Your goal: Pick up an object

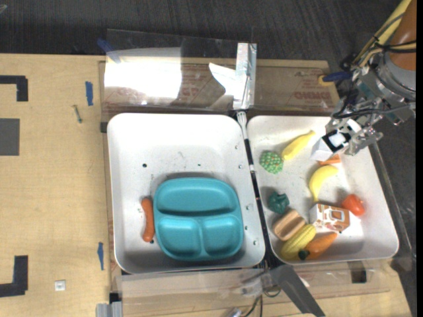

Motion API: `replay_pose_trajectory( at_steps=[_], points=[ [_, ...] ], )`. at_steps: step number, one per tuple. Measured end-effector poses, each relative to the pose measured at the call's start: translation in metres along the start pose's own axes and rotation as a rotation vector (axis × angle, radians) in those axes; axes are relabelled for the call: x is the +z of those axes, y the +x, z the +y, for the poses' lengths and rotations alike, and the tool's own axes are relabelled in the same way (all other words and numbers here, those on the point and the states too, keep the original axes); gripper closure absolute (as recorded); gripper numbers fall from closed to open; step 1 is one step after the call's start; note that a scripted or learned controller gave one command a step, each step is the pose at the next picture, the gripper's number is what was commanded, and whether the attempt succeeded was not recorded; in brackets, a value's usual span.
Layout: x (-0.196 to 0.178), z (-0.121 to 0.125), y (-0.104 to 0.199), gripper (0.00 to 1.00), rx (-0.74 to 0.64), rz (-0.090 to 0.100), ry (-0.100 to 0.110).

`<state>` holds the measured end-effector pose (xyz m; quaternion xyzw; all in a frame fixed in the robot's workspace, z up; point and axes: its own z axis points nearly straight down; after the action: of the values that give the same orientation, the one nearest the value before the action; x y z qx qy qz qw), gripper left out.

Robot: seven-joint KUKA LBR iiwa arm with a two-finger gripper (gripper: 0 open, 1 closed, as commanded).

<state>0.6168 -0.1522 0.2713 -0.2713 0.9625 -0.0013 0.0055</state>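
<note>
My gripper hangs over the far right part of the right bin, open, with nothing between its fingers. Just left of it lies a small white and orange item. Also in this bin are a yellow banana, a green broccoli, a yellow fruit, a dark green pepper, a red-orange tomato, a small carton, a bread roll, a yellow corn cob and a carrot.
The left bin holds a teal divided plate with an orange sausage beside its left edge. A clear plastic sheet and a taped cardboard strip lie behind the bins. Cables hang by the arm at upper right.
</note>
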Motion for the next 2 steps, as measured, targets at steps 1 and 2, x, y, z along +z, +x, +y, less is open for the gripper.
replay_pose_trajectory(
  at_steps=[1,2],
  points=[
    [0.0,0.0,0.0,0.0,0.0,0.0,0.0],
    [0.107,0.022,0.038,0.0,0.019,0.009,-0.009]
  ],
)
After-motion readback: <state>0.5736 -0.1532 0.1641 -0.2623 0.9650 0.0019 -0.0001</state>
